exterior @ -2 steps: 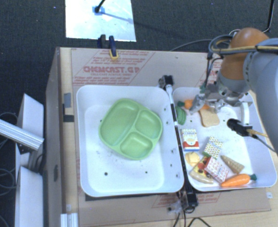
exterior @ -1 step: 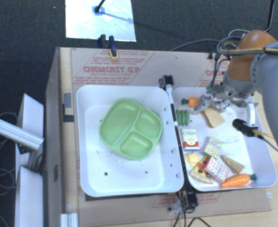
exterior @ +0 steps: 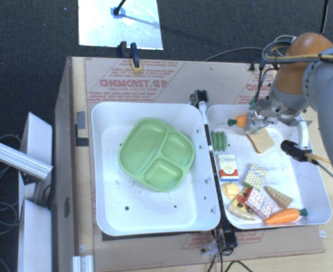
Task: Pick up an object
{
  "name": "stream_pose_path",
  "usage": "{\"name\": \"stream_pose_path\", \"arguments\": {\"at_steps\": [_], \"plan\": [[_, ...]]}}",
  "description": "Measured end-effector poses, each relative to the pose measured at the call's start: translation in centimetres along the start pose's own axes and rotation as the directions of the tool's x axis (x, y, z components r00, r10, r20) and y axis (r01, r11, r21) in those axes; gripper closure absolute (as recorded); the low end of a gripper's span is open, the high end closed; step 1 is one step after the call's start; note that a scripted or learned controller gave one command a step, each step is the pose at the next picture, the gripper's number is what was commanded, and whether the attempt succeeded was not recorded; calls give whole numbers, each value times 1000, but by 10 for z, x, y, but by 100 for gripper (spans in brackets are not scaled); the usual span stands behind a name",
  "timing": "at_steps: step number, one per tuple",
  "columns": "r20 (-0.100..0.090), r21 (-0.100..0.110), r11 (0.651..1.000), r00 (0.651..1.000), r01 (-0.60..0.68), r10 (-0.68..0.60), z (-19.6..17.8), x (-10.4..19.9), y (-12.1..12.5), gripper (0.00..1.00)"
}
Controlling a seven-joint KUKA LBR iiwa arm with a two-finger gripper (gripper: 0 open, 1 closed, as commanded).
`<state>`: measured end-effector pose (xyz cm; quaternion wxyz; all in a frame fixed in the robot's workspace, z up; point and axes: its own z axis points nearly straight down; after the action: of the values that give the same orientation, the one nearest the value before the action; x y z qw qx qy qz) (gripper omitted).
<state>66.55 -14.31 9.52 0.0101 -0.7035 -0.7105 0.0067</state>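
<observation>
My gripper (exterior: pixel 256 120) hangs low over the far end of the right bin (exterior: pixel 319 194), reaching in from the right. Just below it lies a tan bread slice (exterior: pixel 261 141), close to or touching the gripper. A small orange carrot piece (exterior: pixel 240 120) sits just left of the gripper. I see nothing lifted.
The right bin also holds a green bean pod (exterior: pixel 218 139), a fries box (exterior: pixel 227 167), a checkered packet (exterior: pixel 256 175), an ice cream cone (exterior: pixel 279 196), a large carrot (exterior: pixel 282 216) and a pile of food toys (exterior: pixel 247 202). A green divided plate (exterior: pixel 157 154) lies in the left bin (exterior: pixel 112 208).
</observation>
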Motion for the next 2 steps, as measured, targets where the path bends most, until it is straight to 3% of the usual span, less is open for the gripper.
{"name": "stream_pose_path", "arguments": {"at_steps": [1,2], "plan": [[1,-1,1000,1000,1,-1,0,0,0,0],[1,-1,1000,1000,2,-2,-11,0,0,100]]}}
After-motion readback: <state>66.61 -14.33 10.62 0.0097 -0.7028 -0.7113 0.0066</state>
